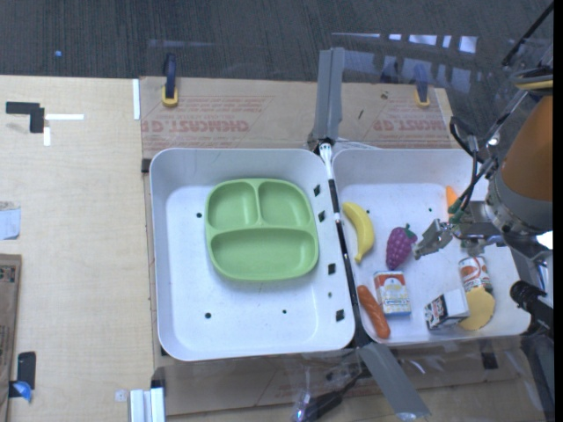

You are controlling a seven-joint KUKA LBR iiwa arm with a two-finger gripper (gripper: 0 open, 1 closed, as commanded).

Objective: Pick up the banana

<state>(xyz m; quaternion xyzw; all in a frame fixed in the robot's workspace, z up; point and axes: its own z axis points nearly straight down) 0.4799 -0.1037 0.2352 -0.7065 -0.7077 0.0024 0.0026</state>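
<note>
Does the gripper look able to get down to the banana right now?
Probably yes. The banana lies uncovered by the right bin's left wall; only the grapes sit between it and the gripper.

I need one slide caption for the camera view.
Gripper hovers beside grapes; banana lies untouched in right bin.

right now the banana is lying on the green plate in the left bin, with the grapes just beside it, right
Not quite. The camera view shows the banana on the floor of the right bin, near its left wall, not on the green plate. The grapes do lie just beside it.
</note>
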